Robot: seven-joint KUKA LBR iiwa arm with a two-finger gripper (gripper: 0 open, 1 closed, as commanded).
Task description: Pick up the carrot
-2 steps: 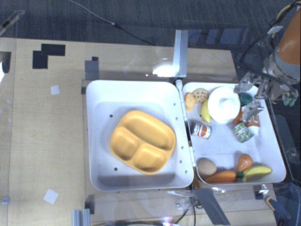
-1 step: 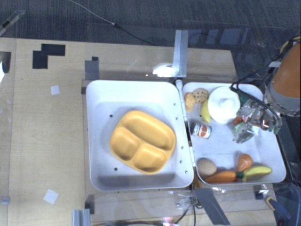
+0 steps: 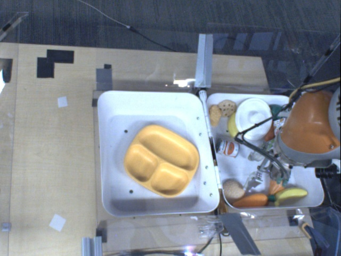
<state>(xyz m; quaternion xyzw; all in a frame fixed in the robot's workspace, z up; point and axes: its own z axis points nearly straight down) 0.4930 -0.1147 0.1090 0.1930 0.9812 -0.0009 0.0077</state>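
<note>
The pincer [image 3: 254,182] is lowered into the right bin [image 3: 319,196], just above the carrot [image 3: 250,200], which is lying along the near wall. Whether the pincer is clenched or released cannot be told. A bread roll [image 3: 232,188] is seen just left of the carrot, a banana [image 3: 291,194] to its right. Cookies [image 3: 222,110] and a white cup [image 3: 253,114] are kept at the far end. A yellow divided tray [image 3: 161,160] is set in the left bin [image 3: 112,143].
</note>
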